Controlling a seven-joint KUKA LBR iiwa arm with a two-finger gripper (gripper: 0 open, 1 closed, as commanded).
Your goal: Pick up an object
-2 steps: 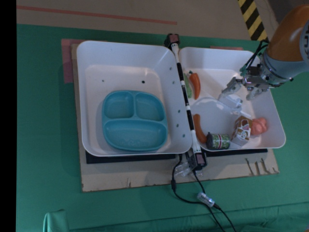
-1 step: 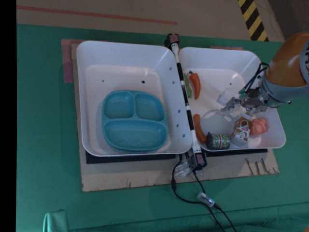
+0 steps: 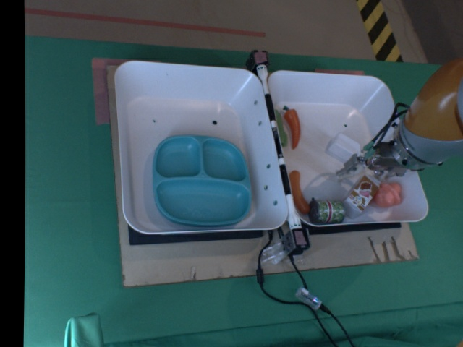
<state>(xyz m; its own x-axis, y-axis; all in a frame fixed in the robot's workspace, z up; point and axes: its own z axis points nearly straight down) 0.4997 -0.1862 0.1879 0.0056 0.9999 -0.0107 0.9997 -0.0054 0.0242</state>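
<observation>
The right bin [image 3: 376, 92] holds several small items. An orange carrot with a green top [image 3: 291, 126] lies near the divider. A second orange piece [image 3: 297, 191] rests against the left wall. A dark can with a green label [image 3: 327, 211] lies on its side at the front. Beside it stands a small white and red carton [image 3: 361, 194], with a pink lumpy object [image 3: 389, 194] to its right. A clear plastic cup [image 3: 341, 147] lies mid-bin. My gripper [image 3: 364, 168] hangs low over the bin, just above the carton and right of the cup, with nothing seen in its grasp.
The left bin [image 3: 137, 85] carries a teal divided plate [image 3: 201, 180]. A black and white divider strip [image 3: 273, 132] runs between the bins. Cables [image 3: 304, 295] trail over the green cloth in front. The arm's orange band [image 3: 438, 110] overhangs the right bin's right rim.
</observation>
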